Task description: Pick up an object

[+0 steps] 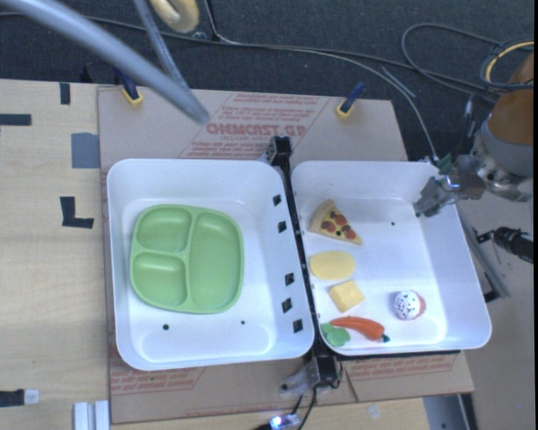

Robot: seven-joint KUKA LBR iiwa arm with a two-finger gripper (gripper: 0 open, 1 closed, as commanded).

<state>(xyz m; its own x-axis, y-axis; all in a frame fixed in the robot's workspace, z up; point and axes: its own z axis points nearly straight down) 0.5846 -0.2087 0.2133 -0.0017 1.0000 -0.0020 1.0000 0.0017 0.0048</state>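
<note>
End effector (428,202) sits over the right bin's (448,267) far-right rim; finger state can't be told. Pizza slice (334,222) lies to its left, the other toys nearer the camera.

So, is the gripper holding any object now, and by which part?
Nothing is held. The two-finger gripper sits above the right white bin's upper right edge, with nothing between its fingers, apart from the toy foods.

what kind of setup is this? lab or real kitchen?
Most likely a robot lab bench, not a kitchen. Two white bins sit on a cardboard sheet clamped to the bench, the food is toy-like: a pizza slice and a carrot, and cables trail over dark flooring behind.
</note>
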